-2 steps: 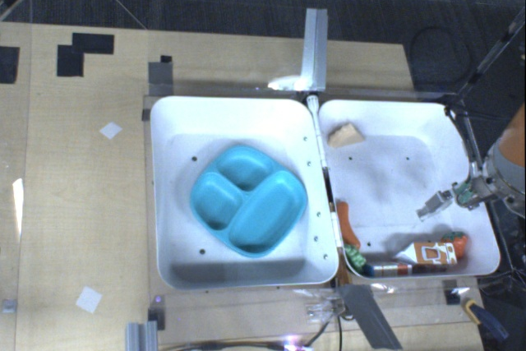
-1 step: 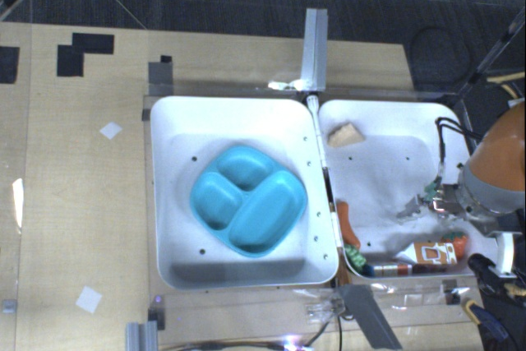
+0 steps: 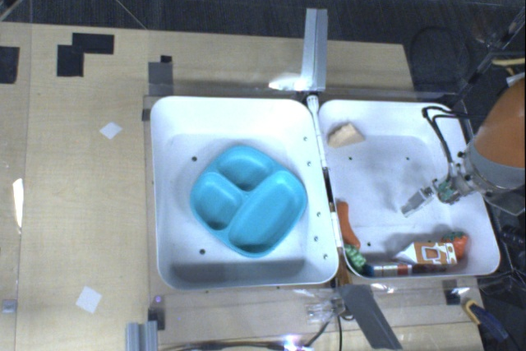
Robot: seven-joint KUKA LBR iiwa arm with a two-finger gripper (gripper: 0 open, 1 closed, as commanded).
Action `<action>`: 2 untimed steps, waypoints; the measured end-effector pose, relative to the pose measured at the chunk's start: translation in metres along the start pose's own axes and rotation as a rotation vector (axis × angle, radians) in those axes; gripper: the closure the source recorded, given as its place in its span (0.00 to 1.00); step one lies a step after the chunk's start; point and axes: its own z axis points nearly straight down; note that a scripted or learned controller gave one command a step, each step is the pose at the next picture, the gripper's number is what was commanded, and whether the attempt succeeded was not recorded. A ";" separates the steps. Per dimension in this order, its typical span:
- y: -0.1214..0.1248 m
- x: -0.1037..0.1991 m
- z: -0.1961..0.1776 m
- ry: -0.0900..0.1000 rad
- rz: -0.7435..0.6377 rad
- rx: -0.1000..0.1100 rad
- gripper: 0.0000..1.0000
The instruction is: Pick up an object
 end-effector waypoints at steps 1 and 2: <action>0.051 0.032 0.018 -0.002 0.114 -0.006 0.00; 0.101 0.042 0.018 -0.002 0.003 -0.005 0.00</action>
